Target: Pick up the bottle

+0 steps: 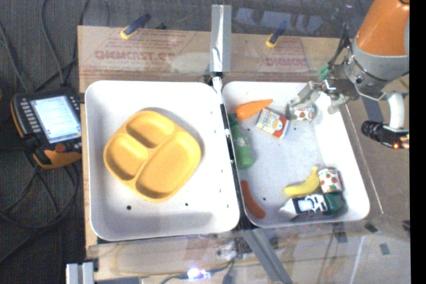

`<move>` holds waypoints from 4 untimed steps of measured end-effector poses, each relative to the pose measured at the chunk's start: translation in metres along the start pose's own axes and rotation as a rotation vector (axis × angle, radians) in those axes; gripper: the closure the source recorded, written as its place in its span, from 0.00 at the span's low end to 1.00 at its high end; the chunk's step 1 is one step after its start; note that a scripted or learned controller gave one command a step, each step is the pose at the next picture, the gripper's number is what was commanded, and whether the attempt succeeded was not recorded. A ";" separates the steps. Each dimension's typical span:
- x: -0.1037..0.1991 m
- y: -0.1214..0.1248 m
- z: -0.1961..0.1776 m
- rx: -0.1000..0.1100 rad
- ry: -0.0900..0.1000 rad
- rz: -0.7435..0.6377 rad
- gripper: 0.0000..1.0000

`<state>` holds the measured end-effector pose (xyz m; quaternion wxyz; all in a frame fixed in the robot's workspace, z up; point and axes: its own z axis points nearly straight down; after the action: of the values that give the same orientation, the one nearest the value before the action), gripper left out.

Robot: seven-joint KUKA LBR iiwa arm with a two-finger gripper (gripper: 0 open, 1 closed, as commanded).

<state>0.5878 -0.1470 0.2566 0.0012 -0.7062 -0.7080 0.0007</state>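
A yellow banana [303, 183] and small cartons crowd the right white bin's [353, 143] near corner; the green plastic bottle [242, 146] lies against its left wall. The two-finger gripper [305, 103], grip unreadable, hovers over far-side cartons, risking grabbing the wrong item.

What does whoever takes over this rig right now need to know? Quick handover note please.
Gripper: over the back of the right bin, near the small carton; finger state unclear, nothing seen between them.
Bottle: green, lying along the right bin's left wall, beside the carrot, apart from the gripper.
Left bin: holds the yellow divided plate.
Done: no pickup yet.
Left: move over to the bottle, grasp it, lift it.
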 end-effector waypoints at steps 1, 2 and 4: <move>0.040 -0.019 0.139 0.001 0.000 -0.149 0.00; 0.100 -0.053 0.074 0.000 0.000 -0.194 0.00; 0.159 -0.085 0.075 0.003 -0.001 -0.016 0.00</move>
<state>0.5018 0.0115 0.1822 0.0019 -0.7006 -0.7135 0.0019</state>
